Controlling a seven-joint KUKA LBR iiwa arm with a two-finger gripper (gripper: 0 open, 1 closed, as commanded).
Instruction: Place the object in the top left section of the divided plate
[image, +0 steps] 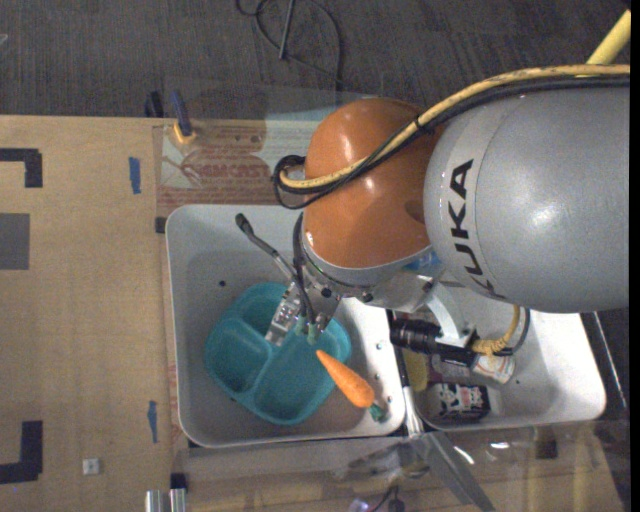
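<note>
Robotics lab, test-bench setup. Big grey KUKA arm (520, 190) with orange band (365, 195), yellow cable (440, 105) looped over it. Plywood bench top (80, 300) marked with black tape corners (25, 165) and blue tape strips (134, 176) (calibration-style marks, apparently). Two shallow white bins (185, 330) side by side, holding props: teal divided plate (250, 365), toy carrot (347, 379). Grey carpet floor (120, 50) beyond bench, loose black cables (290, 30) lying there.
</note>
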